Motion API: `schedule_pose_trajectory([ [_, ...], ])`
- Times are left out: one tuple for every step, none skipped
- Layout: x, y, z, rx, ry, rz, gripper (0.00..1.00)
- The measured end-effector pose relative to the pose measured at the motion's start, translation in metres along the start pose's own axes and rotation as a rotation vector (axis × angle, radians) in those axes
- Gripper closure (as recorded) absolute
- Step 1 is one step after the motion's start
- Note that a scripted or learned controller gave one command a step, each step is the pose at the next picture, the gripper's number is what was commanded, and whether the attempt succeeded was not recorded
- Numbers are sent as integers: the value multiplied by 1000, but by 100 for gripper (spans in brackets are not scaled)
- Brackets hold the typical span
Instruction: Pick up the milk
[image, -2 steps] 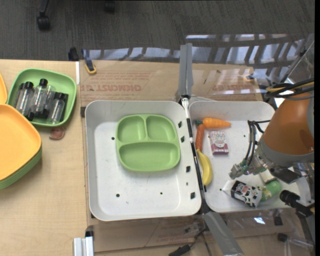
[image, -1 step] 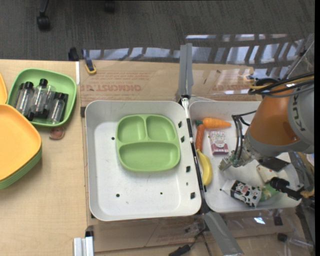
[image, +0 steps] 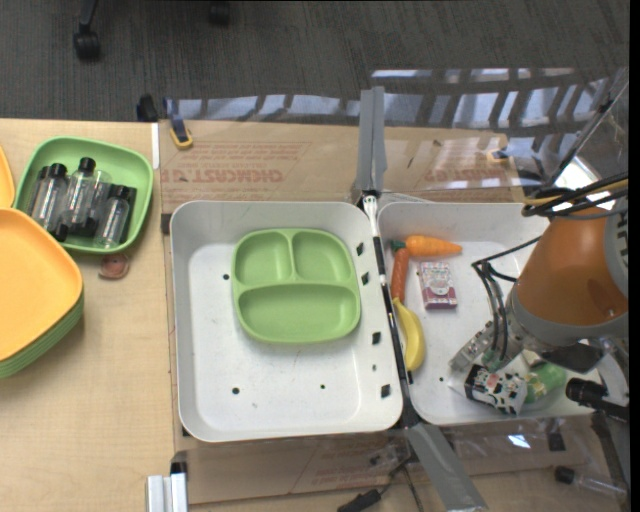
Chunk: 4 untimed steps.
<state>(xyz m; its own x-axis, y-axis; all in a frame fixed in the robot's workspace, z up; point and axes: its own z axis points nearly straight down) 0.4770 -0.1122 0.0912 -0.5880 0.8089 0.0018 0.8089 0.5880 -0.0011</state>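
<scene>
The milk, a small carton with black and white cow patches, lies on its side near the front edge of the right bin. My gripper hangs directly over it, below the grey wrist and the orange band. The wrist and cables hide the gripper's lower part and part of the carton. A silver part of the gripper sits just left of and above the carton, close to it or touching it.
A green object lies against the milk's right side. The right bin also holds a banana, two carrots, and a pink box. A green divided plate sits in the left bin.
</scene>
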Motion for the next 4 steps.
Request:
schedule_pose_trajectory([
  [10, 8, 0, 0, 0, -43, 100],
  [-4, 23, 0, -1, -2, -82, 100],
  [-2, -1, 0, -1, -1, -755, 100],
  [65, 63, -100, -2, -4, -382, 100],
])
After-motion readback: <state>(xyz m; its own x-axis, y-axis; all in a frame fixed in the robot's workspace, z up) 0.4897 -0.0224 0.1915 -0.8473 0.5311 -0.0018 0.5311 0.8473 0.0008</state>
